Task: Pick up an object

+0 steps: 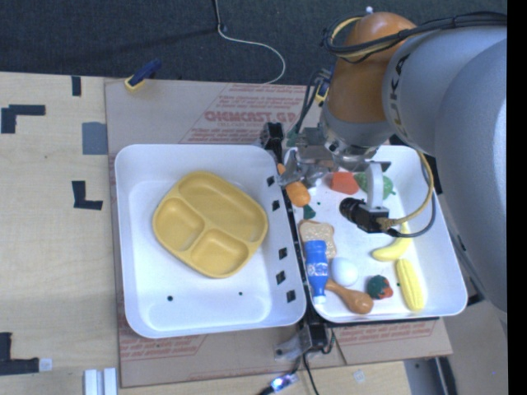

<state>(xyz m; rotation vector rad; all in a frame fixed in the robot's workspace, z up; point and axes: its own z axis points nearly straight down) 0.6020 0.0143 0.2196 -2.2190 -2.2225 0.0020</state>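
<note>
Below, cardboard sheet [239,109] under both bins; dark carpet [99,15] beyond bench.

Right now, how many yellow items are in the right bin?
2: a yellow plastic banana near the right bin's middle, and a yellow plastic corn cob just below it. The arm may hide more.

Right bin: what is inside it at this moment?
The right bin holds a blue tube, bread slice, egg, drumstick, banana, corn cob and small orange piece. The arm covers its far end.
</note>
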